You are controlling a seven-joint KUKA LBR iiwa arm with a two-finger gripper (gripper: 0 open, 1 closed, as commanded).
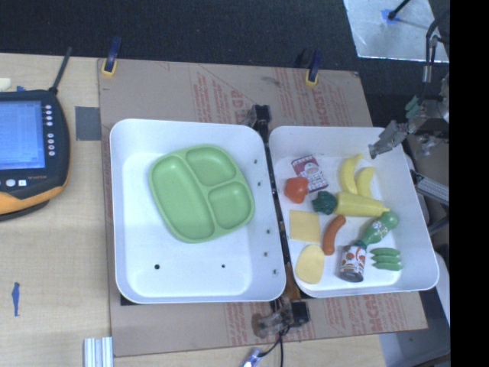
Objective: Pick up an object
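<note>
The right white bin (401, 176) holds several toy foods: a red tomato (296, 189), a small red and white packet (309, 172), two bananas (350, 174), a corn cob (361, 204), broccoli (324, 202), a cheese slice (305, 225), a sausage (331, 235), a yellow round piece (310, 264), a can (352, 262), a green vegetable (380, 228) and a pea pod (386, 259). My gripper (386, 139) hangs over the bin's far right corner, apart from all of them and closest to the bananas. Nothing shows in it.
The left white bin (141, 254) holds a green divided plate (202, 193). A teach pendant (27, 151) lies on the bench at far left. Both bins rest on cardboard (214, 90) held by two blue clamps at its far edge.
</note>
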